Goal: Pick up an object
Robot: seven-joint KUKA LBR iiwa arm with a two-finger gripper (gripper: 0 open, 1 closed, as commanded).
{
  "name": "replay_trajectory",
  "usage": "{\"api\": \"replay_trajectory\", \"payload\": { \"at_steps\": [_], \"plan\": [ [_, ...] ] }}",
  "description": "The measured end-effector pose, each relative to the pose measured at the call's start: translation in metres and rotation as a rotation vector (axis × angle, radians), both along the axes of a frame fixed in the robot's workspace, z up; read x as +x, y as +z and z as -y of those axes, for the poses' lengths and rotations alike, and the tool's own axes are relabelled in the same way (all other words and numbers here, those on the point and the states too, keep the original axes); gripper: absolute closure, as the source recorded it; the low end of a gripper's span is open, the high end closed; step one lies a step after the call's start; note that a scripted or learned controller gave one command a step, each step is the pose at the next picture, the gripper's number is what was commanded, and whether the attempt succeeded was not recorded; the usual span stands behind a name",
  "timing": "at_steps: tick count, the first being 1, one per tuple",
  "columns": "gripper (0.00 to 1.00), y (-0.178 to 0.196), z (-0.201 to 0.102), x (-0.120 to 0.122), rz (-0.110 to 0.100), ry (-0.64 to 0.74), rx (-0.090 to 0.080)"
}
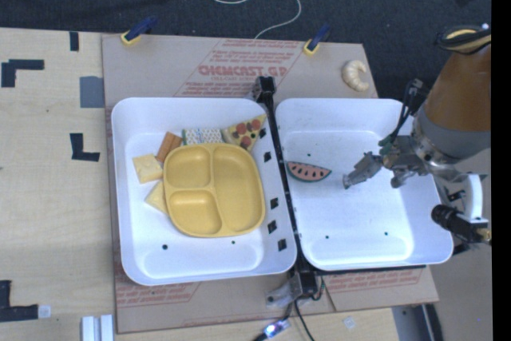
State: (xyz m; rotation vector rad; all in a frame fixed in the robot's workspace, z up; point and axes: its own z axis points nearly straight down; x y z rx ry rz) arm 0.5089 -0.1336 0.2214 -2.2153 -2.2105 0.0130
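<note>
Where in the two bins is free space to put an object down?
Right bin: bare floor along the near wall, below the watermelon slice and the gripper. Left bin: a bare strip below the yellow plate; its far half is crowded with toy food.

Yellow divided plate (214, 189), red watermelon slice (308, 171) (dark seeds), white bins (128, 172).

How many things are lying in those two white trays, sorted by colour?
Yellow: 3, the divided plate and two small pieces at its left edge
Orange-brown: 1, a strip
Mixed colours: 2, a speckled piece and a pizza-like slice
Red: 1, the watermelon slice in the right bin
Total: 7; more may hide under the plate.
</note>
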Motion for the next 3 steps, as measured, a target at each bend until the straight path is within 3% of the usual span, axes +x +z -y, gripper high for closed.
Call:
{"api": "replay_trajectory", "payload": {
  "at_steps": [1,3],
  "plan": [
    [0.00,0.006,0.000,0.003,0.012,0.003,-0.002],
    [0.00,-0.119,-0.004,-0.010,0.005,0.002,-0.001]
  ]
}}
